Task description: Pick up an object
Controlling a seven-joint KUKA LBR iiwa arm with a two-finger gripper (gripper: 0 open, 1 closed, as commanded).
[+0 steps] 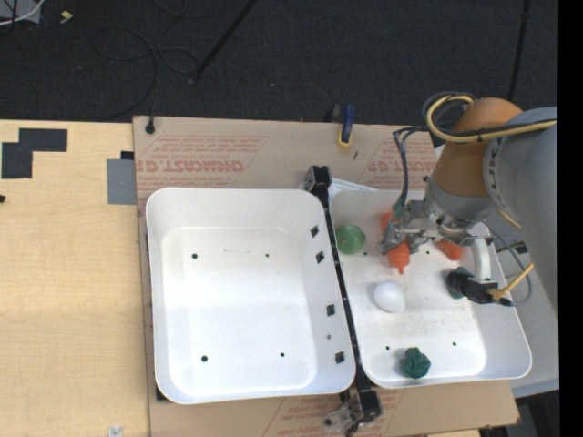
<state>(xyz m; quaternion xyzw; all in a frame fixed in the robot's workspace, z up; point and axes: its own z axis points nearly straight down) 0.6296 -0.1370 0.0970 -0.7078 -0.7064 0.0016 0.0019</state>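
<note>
The gripper [401,244] hangs low in the right bin [510,353]; its metal fingers pinch a small orange piece [398,259]. Near it lie a smooth white ball [388,296] and a green ball [350,238].
</note>
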